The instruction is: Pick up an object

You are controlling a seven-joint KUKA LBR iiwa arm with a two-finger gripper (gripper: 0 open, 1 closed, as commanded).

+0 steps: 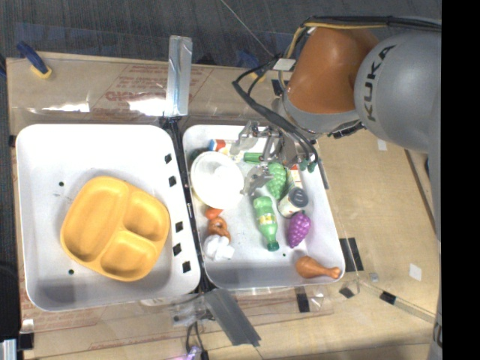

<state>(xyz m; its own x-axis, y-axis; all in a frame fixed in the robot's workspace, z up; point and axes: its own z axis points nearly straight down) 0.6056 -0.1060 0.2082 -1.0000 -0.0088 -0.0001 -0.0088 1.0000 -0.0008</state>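
I see the grey KUKA arm (390,81) reaching in from the right, its orange band (326,70) over the far edge of the right bin (330,208). The left bin (45,156) holds a yellow divided tray (114,227), lying a little toward the near side. In the right bin, a white bowl (216,178) sits against the left wall. The gripper (264,162) is down in the far half of that bin, just right of the bowl, its metal parts crowded among the toys; I cannot tell from here how its jaws stand, nor whether anything is between them. Just beside it is a green bumpy fruit-like toy (278,178), and nearer to me a green bottle (265,220) lies on its side. To the right of the bottle is a bunch of purple grapes (298,228), with a small grey-capped item (294,200) just above it. A toy chicken drumstick (315,268) lies in the near right corner. Near the left wall are a small orange piece (216,226) and a small white object (218,249) below it.
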